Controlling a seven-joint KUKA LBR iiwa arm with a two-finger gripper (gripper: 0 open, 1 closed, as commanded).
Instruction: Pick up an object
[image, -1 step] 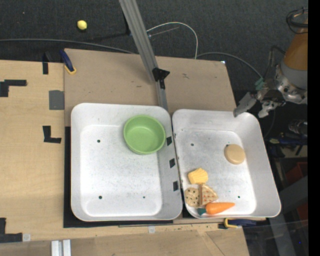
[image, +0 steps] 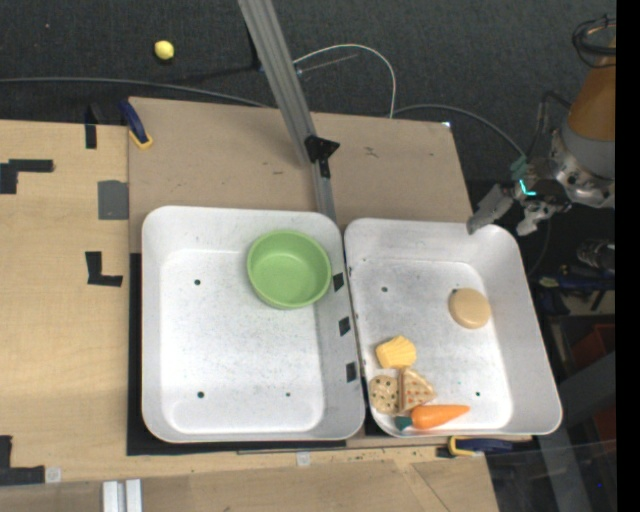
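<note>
My gripper (image: 510, 214) hangs over the far right corner of the right bin (image: 500, 262), open, with nothing between its fingers. Lower in that bin a tan round bun (image: 469, 307) lies by itself near the right wall. At the near left corner sit a yellow block (image: 396, 352), a round cracker-like piece (image: 384, 393), a wedge-shaped piece (image: 415, 385) and an orange carrot (image: 438, 415), all close together. A green bowl (image: 289, 268) stands upright in the left bin (image: 180, 330), near its far right side.
A slanted grey metal pole (image: 285, 90) runs from the top down to the seam between the bins. Cables loop across the bench behind the right bin. A yellow ball (image: 164, 49) lies on the dark floor at the far left. A blue-and-yellow clamp (image: 137, 125) grips the bench corner.
</note>
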